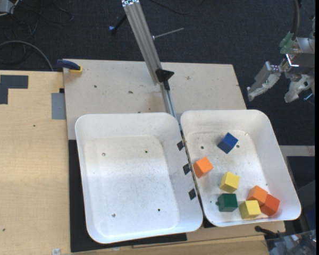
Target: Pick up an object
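Note:
The right bin holds several small cubes. A blue cube lies toward its back, and an orange cube sits near its left wall. Further forward are a yellow cube, a green cube, a second yellow cube and two orange cubes packed into the front right corner. My gripper hangs above the bench past the right bin's far right corner, well clear of the cubes. Its two fingers are spread, so it is open, and nothing is between them.
The left bin stands beside the right one, with a divider carrying black clips between them. A slanted aluminium bar rises behind the bins. A blue and yellow clamp sits at the board's back left corner.

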Robot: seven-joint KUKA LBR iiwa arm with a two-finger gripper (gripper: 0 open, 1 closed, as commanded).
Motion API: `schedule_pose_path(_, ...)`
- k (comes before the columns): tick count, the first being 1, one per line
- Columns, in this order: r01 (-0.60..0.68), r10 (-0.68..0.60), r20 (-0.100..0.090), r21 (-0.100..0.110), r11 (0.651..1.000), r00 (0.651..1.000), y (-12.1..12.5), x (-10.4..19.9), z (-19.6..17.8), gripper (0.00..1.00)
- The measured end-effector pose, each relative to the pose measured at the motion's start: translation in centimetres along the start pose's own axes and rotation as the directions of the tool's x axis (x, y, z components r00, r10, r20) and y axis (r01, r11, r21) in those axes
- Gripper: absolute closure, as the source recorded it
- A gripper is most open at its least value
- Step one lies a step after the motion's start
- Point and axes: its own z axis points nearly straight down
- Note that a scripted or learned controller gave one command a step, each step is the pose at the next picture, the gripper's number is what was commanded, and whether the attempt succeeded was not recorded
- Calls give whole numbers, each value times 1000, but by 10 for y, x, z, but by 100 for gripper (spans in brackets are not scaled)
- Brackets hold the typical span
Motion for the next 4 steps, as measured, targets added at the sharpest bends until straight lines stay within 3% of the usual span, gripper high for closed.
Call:
schedule_pose_path(1, -3, 3, 1, 12, 1000, 1000, 27, -7, 71, 0)
schedule_pose_path(2, -6, 6, 0, 11, 1000, 1000, 4, -1, 112, 0)
schedule_pose_path(3, 3, -3, 0, -3, 1000, 1000, 64, 28, 56, 0)
schedule_pose_path(4, -1, 1, 1, 5, 1000, 1000, 62, 27, 58, 0)
